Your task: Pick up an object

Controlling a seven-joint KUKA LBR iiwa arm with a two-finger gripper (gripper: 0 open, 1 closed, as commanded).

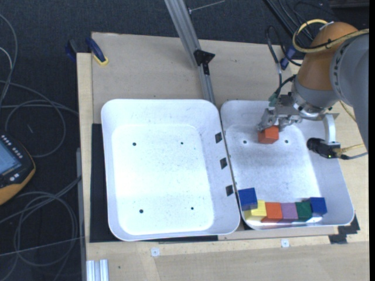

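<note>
In the right bin [293,168] an orange block [269,135] sits between the fingertips of my gripper [270,127], near the bin's far end. The gripper is shut on the block's upper part and comes down from the grey and orange wrist [319,69] at the right. Whether the block touches the bin floor I cannot tell. Along the bin's near edge lies a row of blocks: a blue one [248,197], yellow [258,210], red-orange [273,211], purple [289,211], green [303,209] and another blue [317,205].
The left bin [158,168] lies beside the right one. A slanted metal pole [187,34] rises behind the gap between the bins. A black sensor with cable [322,147] hangs by the right bin's right wall. Cables and a handheld device [9,165] lie at far left.
</note>
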